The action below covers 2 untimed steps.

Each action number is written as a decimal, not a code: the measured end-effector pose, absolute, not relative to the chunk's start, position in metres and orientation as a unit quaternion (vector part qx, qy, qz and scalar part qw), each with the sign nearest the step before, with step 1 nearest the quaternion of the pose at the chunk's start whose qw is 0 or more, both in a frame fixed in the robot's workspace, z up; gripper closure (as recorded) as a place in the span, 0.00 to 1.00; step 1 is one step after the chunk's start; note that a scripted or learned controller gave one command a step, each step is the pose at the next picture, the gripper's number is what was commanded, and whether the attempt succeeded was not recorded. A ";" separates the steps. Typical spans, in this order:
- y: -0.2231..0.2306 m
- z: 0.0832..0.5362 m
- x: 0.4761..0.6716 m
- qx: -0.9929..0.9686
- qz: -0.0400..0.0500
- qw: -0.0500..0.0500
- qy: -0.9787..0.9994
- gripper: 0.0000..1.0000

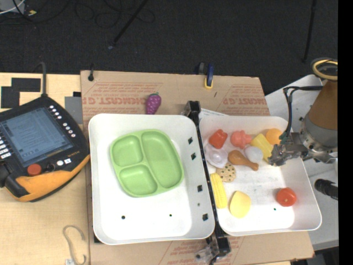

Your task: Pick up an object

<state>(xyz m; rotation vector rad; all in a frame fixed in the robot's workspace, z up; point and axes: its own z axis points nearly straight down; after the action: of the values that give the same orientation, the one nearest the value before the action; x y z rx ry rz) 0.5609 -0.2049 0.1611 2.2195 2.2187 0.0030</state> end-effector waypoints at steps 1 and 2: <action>-0.196 0.212 0.565 0.707 0.001 0.002 0.708 1.00; -0.198 0.228 0.565 0.707 0.000 0.000 0.707 1.00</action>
<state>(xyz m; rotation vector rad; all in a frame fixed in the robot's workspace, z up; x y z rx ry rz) 0.5650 -0.1980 0.2284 2.2214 2.2213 0.0005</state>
